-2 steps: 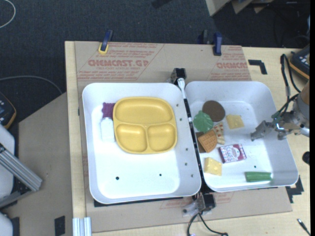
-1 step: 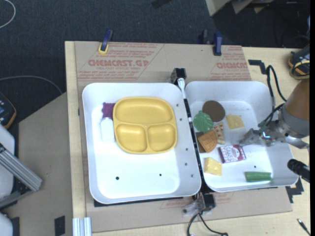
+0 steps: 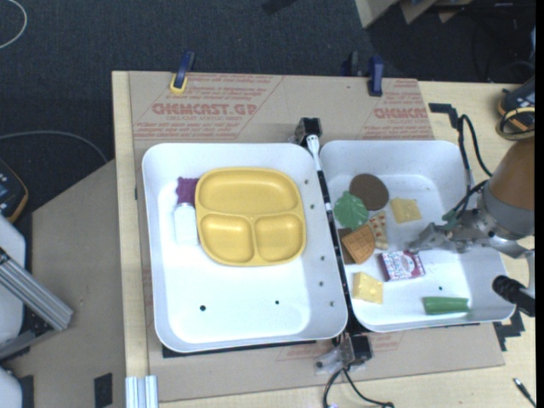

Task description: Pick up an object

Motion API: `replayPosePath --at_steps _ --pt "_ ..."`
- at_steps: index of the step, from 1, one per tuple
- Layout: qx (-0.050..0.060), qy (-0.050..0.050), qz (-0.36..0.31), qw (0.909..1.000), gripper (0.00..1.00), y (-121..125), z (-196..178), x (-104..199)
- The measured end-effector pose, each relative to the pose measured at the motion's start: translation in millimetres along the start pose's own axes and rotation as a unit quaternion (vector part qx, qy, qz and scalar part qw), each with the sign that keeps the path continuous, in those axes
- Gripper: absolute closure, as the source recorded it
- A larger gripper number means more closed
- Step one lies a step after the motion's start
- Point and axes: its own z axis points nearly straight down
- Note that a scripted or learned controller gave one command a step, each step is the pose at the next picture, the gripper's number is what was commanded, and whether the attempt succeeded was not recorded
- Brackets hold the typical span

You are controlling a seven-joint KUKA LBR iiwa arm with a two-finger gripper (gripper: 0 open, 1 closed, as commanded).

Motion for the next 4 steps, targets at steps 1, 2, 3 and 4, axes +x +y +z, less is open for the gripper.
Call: replayPosePath --at_steps 1,2,3,4 --pt "-0.003 -0.002 0.000 1.0000 1.00 0.5 -10.0 -1.0" --pt "-0.002 -0.003 0.000 1.0000 1.00 1.9 -55.0 -8.3" --pt "-0.003 -0.003 -0.001 1.0000 1.00 4.7 -119.5 -8.3" --pt "-0.002 -0.002 -0.001 1.0000 1.00 5.8 -137.6 -8.6"
